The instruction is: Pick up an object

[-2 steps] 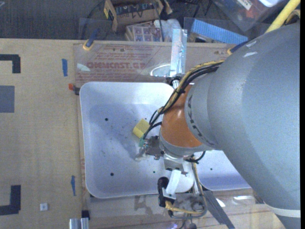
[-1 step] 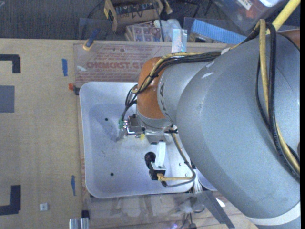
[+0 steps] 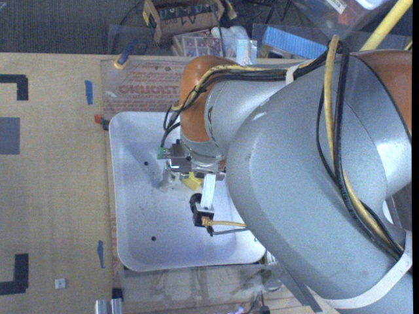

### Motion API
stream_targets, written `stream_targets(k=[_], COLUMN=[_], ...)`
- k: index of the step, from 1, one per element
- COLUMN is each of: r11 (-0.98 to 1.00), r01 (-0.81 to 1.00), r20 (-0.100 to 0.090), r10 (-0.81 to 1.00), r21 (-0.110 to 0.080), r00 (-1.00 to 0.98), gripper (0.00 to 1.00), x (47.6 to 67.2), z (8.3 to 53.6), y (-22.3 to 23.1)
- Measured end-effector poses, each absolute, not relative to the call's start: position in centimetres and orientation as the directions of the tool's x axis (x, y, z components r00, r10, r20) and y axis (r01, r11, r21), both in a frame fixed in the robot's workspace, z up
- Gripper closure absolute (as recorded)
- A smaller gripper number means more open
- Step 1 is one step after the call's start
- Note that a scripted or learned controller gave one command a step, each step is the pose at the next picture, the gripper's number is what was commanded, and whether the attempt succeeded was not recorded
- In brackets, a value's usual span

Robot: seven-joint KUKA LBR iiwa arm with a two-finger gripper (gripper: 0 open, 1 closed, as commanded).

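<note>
Over the white bin [image 3: 131,227] the grey arm [image 3: 294,162] took up most of the view, crossing the bin's right side and hiding whatever lay there. Wooden bench [image 3: 52,175] ran out left of the bin, nothing graspable on it. The gripper [image 3: 169,177] sat low inside the bin, above its middle and near the floor, pointing toward the bin's left wall. Could not tell whether it was apart or together, since the wrist blocked the tip and a pale blur sat right at it. The likely target, a small yellow object [image 3: 192,182], lay in the bin's middle, tucked just beside the gripper on the side toward the arm and half covered by the wrist. It did not look to be between the jaws. A dark speck [image 3: 154,239] lay on the bin floor nearer the bin's bottom rim, well apart from the gripper and probably too small to grab. Main risk, as I judged it: the yellow object looked offset from the tip, so a close would catch air or clip its edge and flick it toward the hidden right side of the bin. Second risk: with the tip that near the bin floor, any further drop could jam it into the plastic. Third: an empty lift could pass for a pick, because the wrist hid the contact.
</note>
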State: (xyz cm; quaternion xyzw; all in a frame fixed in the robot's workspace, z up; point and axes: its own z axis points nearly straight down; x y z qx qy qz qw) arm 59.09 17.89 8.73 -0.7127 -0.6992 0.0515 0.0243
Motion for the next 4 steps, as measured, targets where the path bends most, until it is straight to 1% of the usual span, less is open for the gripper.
stream_targets(k=[1,2,3,4], r11=[-0.229,-0.206,-0.321,-0.329], r01=[0.973,0.978,0.945,0.942], r20=[0.011,-0.021,-0.063,-0.084], r10=[0.973,0.978,0.946,0.943], r21=[-0.001,-0.01,-0.055,-0.064], r00=[0.229,0.206,0.318,0.323], gripper=[0.0,0.0,0.0,1.0], x=[57.1,58.8,61.5,61.2], z=[9.0,8.8,8.5,9.0], y=[14.7,16.7,17.6,16.8])
